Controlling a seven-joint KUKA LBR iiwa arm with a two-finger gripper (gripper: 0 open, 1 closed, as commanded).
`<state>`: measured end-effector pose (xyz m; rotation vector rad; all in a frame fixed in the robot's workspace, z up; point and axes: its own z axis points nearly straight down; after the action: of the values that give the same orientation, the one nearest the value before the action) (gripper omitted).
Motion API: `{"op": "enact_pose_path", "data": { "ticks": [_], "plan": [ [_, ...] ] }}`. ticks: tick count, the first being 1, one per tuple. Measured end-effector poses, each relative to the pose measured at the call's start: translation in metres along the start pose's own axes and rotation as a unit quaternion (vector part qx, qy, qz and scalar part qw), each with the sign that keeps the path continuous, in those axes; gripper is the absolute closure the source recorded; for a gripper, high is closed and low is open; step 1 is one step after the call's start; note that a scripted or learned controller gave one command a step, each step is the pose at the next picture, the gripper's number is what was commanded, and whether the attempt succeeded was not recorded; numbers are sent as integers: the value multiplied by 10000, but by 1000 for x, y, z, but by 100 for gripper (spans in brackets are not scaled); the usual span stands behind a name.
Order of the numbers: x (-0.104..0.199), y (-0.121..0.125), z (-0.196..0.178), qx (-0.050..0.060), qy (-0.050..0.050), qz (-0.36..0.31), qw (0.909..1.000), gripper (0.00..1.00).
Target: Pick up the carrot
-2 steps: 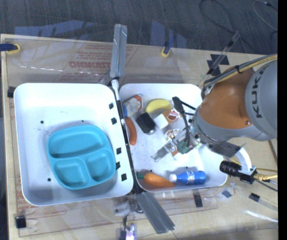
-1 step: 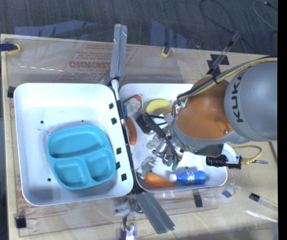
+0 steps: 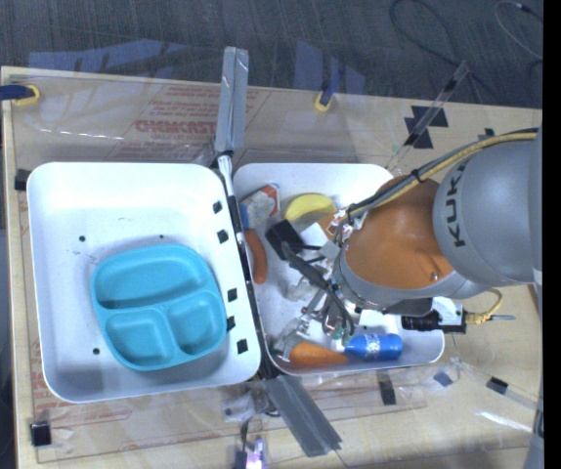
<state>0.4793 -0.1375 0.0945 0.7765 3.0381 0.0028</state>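
The carrot [image 3: 318, 356] is orange and lies flat along the front wall of the right bin [image 3: 359, 176], its tip pointing left. My gripper [image 3: 297, 254] reaches in from the right, low over the middle of that bin, below the orange wrist band [image 3: 398, 247]. It sits above and slightly left of the carrot, with a gap between them. Nothing of the carrot shows at the gripper.
A blue bottle [image 3: 374, 345] lies right against the carrot's thick end. A yellow fruit [image 3: 310, 207] and a small packet [image 3: 261, 203] sit at the bin's back, and a reddish sausage [image 3: 257, 254] lies along its left wall. The left bin [image 3: 65, 203] holds a blue divided tray [image 3: 159, 304].
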Motion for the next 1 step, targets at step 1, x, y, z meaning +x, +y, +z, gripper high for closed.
{"op": "enact_pose_path", "data": {
  "ticks": [1],
  "plan": [
    [-1,1,-10,-5,-7,-24,10000,100]
  ]
}}
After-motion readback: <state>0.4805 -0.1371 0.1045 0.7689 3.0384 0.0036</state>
